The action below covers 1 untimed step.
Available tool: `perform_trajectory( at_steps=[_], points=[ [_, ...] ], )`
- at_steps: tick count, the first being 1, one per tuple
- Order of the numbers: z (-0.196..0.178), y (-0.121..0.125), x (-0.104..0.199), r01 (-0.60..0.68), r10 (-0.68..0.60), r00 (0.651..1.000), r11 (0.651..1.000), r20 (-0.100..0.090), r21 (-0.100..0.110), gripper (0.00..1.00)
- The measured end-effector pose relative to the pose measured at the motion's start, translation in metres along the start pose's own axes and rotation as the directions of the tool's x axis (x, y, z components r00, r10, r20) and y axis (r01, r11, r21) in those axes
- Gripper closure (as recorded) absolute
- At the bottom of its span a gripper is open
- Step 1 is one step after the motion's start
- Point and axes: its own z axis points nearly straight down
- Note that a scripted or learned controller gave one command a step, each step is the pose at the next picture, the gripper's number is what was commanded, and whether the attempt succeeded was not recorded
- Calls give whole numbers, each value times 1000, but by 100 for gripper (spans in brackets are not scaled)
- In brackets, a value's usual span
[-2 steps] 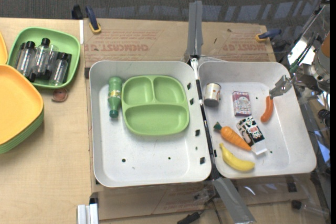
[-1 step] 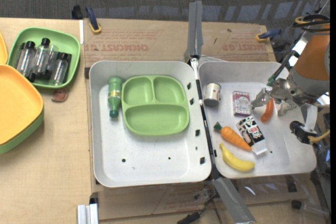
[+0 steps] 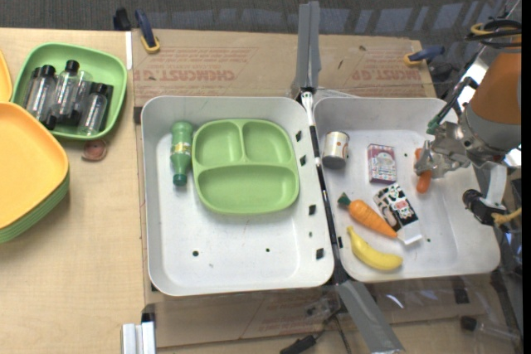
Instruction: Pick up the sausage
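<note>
- The right bin [image 3: 465, 261] lies under me, the left bin [image 3: 166, 261] well off to my left.
- My jaws [image 3: 428, 166] hang low over the right bin's far side; whether they are open, I cannot tell.
- The sausage [image 3: 423, 178] sits right at my tips, upright-looking, touching or just beside them.
- A carrot [image 3: 372, 218] lies near, down-left.

Colours across the two white bins [image 3: 158, 203]

A green divided plate [image 3: 246, 164] and green bottle [image 3: 180, 152] sit left; right, an orange carrot [image 3: 371, 218], yellow banana [image 3: 374, 252], silver can [image 3: 334, 147], pink card [image 3: 382, 162], orange-red sausage [image 3: 424, 181].
</note>
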Motion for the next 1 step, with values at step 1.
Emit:
perform_trajectory(
  at_steps=[1],
  points=[
    [-98,-63,39,45,-45,999,999,7,-1,100]
  ],
)
